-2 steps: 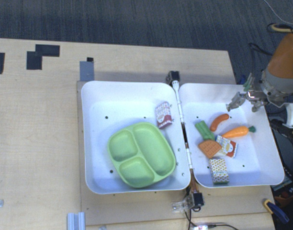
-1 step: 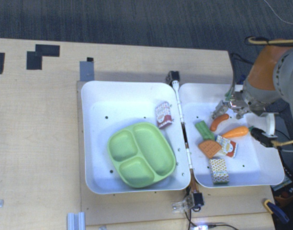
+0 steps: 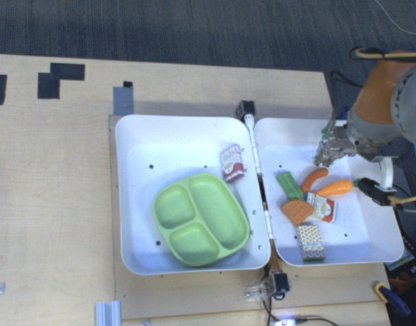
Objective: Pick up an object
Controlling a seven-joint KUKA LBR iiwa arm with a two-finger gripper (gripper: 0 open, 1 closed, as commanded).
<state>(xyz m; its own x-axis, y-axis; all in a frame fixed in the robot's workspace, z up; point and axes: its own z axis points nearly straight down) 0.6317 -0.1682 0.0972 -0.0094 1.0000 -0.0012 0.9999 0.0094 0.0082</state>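
We see the arm (image 3: 398, 107) beside the right bin (image 3: 371, 246): smooth grey casing, rounded, with a broad orange band (image 3: 376, 95) above the wrist. Nearer the bin it narrows to a metallic gripper (image 3: 323, 156), and dark cabling trails off its bin-side flank.

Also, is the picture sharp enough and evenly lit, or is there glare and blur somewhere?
In the camera view, light is soft and even: the white bins show faint shadows along their walls, without harsh glare. The green divided plate has a mild sheen. The gripper looks slightly blurred, so its fingers are hard to read. Small items like the carrot are soft in detail.
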